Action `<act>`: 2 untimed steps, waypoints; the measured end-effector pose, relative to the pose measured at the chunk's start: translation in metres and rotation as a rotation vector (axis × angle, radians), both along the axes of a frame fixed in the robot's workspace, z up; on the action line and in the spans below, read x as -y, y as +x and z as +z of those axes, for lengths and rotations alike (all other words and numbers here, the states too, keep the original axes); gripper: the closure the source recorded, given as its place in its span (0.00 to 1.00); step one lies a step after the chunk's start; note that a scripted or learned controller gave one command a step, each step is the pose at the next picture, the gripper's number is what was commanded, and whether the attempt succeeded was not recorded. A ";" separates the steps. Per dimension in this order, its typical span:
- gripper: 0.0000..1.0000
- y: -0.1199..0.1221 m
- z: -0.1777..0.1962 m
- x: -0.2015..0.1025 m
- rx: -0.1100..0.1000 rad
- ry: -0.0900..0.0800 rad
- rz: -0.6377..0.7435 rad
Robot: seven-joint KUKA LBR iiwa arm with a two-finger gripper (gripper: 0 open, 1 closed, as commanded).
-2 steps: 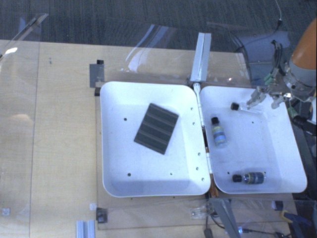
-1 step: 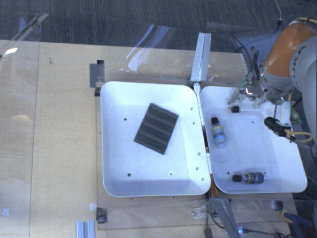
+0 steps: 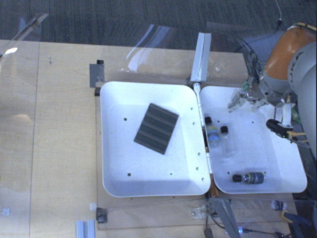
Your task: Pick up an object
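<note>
The wooden bench [image 3: 49,133] carried two shallow white bins side by side. The left bin [image 3: 114,172] held a dark grey ribbed slab [image 3: 156,128], lying flat and turned at a slant near the bin's middle. The right bin [image 3: 292,180] held the smaller things. The grey arm [image 3: 302,71] with its orange band reached in from the right, over the right bin's far corner, and its gripper [image 3: 243,99] hung above the bin's upper part, well apart from every object; whether it was spread or closed could not be told from the view. A small dark bottle [image 3: 249,178] lay on its side near the right bin's near edge; its label was too small to read. A clear bottle [image 3: 214,135] with a dark cap and a bluish label, also unreadable, lay against the bin's left wall. Just beside it sat a small black cap-like piece [image 3: 224,130].
</note>
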State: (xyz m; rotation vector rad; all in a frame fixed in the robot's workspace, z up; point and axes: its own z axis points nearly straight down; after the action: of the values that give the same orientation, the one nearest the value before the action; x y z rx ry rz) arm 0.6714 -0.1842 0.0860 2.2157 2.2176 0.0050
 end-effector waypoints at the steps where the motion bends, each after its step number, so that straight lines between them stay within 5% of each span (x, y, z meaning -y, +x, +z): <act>1: 0.00 0.000 0.131 -0.020 0.000 0.001 0.080; 2: 0.00 -0.043 0.008 -0.055 -0.001 0.001 0.178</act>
State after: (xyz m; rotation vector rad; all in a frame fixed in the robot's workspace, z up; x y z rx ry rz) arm 0.6283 -0.1289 0.0941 2.0116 2.4070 0.0061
